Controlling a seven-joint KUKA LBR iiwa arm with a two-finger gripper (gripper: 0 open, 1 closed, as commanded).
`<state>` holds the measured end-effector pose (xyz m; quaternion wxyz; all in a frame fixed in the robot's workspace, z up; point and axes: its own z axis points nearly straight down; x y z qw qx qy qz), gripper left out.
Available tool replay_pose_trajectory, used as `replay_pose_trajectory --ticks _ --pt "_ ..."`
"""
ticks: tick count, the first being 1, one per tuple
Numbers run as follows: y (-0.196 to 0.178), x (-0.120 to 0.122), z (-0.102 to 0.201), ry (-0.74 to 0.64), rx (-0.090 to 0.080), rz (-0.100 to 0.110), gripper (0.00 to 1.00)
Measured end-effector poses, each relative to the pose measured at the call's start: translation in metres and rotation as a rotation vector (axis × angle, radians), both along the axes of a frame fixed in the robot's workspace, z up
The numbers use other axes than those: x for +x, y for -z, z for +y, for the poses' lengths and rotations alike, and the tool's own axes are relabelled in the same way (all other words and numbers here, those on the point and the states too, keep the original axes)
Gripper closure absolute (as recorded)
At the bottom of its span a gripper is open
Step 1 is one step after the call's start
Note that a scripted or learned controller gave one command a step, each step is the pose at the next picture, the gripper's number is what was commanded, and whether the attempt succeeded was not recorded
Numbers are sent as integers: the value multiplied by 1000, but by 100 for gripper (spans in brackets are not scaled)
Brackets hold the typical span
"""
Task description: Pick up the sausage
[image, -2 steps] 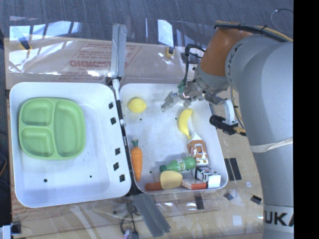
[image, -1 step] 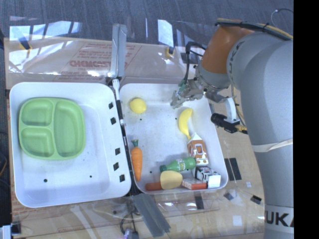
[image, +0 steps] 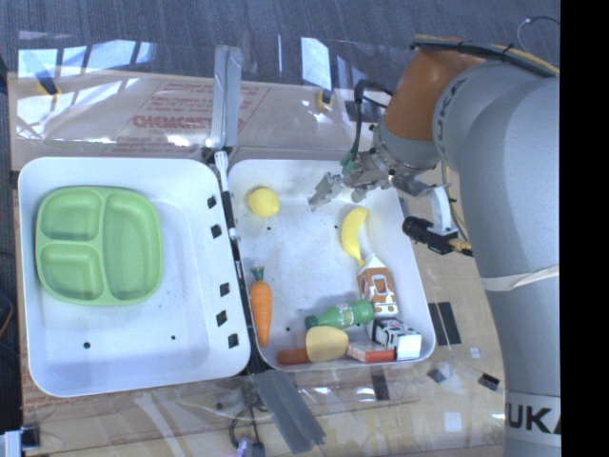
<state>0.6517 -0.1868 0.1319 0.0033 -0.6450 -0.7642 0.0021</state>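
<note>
the pincer (image: 328, 190) hangs open and empty; the sausage (image: 293, 356) lies well apart, toward the near rim of the right bin (image: 314, 255), long axis running left-right.

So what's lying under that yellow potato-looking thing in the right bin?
A reddish sausage pokes out from beneath the yellow potato on its left. Its remaining length is covered, so how far it runs is hidden.

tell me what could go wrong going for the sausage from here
The reddish sausage lies at the right bin's near edge, partly tucked under a pale yellow potato-like piece beside the orange carrot; a grab may catch those instead. The gripper sits at the bin's far end, with the yellow banana between.
</note>
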Motion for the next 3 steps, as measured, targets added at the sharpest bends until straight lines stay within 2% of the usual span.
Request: replay_pose_trajectory --ticks 1,2,3 --pt "-239 5 -4 -17 -2 -6 0" --pt "-247 7 -2 -26 -3 -2 100" --pt "-100 -76 -16 -7 -2 -3 100"
